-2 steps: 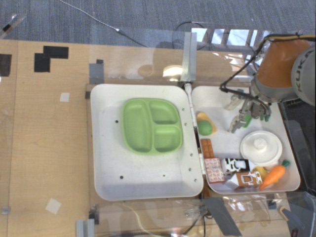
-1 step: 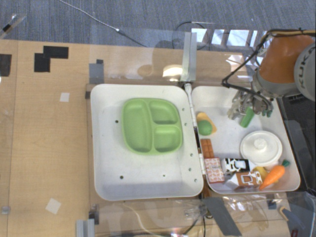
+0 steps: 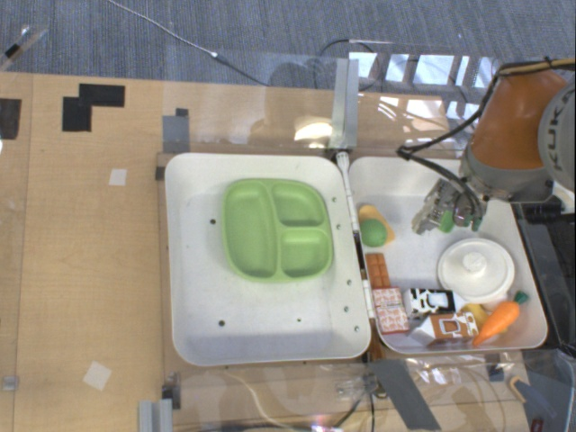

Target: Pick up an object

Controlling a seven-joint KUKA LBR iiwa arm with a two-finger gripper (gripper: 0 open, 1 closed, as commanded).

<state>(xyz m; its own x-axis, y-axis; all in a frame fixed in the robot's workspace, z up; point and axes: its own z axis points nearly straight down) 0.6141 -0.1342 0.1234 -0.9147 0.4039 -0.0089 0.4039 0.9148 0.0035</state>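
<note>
My gripper [image 3: 435,220] hangs over the upper middle of the right bin [image 3: 407,183], its fingers pointing down-left with nothing visible between them. A green and yellow toy fruit [image 3: 373,228] lies at that bin's left wall, to the left of the gripper. A white round lidded pot [image 3: 475,269] sits just below and right of the gripper. Along the bin's front edge lie a brown bar [image 3: 377,270], a red patterned pack [image 3: 390,310], a black-and-white item [image 3: 430,299], a brown carton [image 3: 448,328] and an orange carrot [image 3: 498,322].
The left bin [image 3: 193,241] holds a green divided plate [image 3: 275,229] in its middle. A metal post [image 3: 346,102] stands at the back between the bins. The orange-banded arm [image 3: 515,124] covers the right bin's back right corner. Wooden bench lies to the left.
</note>
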